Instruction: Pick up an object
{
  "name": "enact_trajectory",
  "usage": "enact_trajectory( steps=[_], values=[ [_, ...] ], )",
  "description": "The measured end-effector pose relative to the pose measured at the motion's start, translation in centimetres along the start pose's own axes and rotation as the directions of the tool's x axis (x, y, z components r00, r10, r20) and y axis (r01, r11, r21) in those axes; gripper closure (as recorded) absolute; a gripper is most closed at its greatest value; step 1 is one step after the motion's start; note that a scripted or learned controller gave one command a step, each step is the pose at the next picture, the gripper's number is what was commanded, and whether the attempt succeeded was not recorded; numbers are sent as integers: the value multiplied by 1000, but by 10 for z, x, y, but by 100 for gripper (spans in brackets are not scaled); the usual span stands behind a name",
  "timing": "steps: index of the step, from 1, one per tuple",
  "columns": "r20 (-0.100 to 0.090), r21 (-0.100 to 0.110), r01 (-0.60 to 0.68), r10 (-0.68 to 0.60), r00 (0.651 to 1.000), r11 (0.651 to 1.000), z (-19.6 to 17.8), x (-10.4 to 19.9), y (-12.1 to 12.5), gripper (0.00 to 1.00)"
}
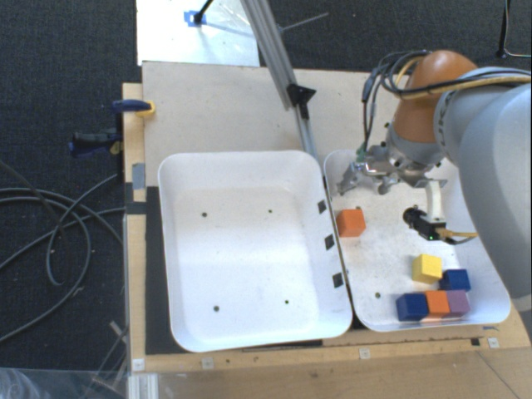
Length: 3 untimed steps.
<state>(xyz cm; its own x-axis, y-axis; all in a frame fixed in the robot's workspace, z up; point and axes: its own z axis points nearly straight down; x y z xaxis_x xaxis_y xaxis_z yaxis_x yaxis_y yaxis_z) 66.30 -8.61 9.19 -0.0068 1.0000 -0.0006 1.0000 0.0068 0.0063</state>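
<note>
The gripper (370,175) hangs over the far end of the right bin (490,310), its metal fingers splayed to either side with nothing between them, so it reads as wide and empty. The nearest candidate is the orange cube (351,222), which sits alone just this side of the gripper, close to the wall the two bins share. To do the pick well, I judge the arm should centre the fingers squarely over the cube, turn the wrist so the pads meet two flat opposite faces, not corners, and descend straight, keeping the inner finger clear of the bin wall beside it. That closeness to the wall looks like the main hazard; a finger catching the rim could nudge the cube away. The cube itself is small, bright orange, sharp-edged and seemingly rigid, lying flat on the speckled white floor with free space on its other sides. Further out, a yellow cube (428,267) lies by itself, and a tight cluster of blue, orange and purple blocks (434,302) crowds the near corner, harder to separate. The left bin (179,173) sits alongside.
</note>
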Motion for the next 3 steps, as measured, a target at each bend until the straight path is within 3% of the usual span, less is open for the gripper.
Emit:
enact_trajectory(
  steps=[1,2,3],
  values=[
    [0,9,-6,6,1000,1000,1,-1,-53,0],
    [5,5,-12,12,1000,1000,0,-95,-69,0],
    [-1,10,-11,11,1000,1000,1,-108,-150,0]
  ],
)
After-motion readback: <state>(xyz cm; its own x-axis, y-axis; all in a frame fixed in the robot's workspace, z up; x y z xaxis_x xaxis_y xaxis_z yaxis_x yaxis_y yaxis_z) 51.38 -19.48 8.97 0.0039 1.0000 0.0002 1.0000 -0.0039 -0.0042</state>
